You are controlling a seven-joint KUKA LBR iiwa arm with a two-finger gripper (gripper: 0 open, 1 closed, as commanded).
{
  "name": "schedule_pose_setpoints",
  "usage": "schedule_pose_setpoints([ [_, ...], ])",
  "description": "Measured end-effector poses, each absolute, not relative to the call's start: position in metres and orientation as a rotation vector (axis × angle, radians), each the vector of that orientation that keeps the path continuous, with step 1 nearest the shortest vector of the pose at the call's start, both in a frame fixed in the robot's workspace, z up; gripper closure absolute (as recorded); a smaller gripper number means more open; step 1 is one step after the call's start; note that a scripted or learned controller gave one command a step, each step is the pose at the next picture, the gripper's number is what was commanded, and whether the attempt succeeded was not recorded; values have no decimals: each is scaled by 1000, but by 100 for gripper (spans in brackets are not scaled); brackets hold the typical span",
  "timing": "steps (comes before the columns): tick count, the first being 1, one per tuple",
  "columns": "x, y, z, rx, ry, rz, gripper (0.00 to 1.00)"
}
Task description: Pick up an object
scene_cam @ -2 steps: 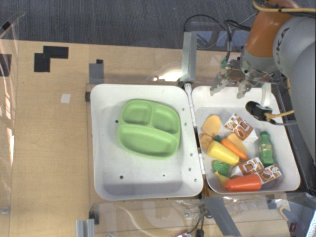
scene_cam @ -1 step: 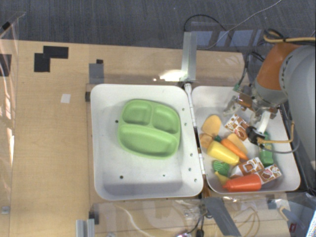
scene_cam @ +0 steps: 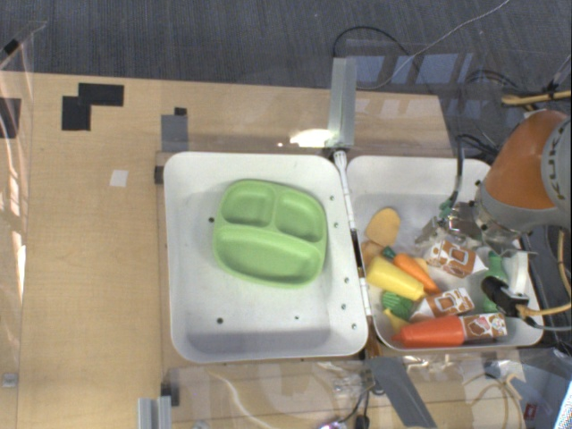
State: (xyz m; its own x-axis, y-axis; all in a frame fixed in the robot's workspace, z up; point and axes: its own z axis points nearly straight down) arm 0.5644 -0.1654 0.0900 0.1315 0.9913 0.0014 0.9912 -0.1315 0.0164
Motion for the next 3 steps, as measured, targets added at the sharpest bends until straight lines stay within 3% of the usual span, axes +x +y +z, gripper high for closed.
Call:
schedule_pose_setpoints([
  [1, 567, -164, 102, 2352, 2063, 27, 100],
  [2, 521, -182, 91, 1943, 2448, 14, 100],
  [3, 557, -94, 191, 2041, 2381, 7, 100],
])
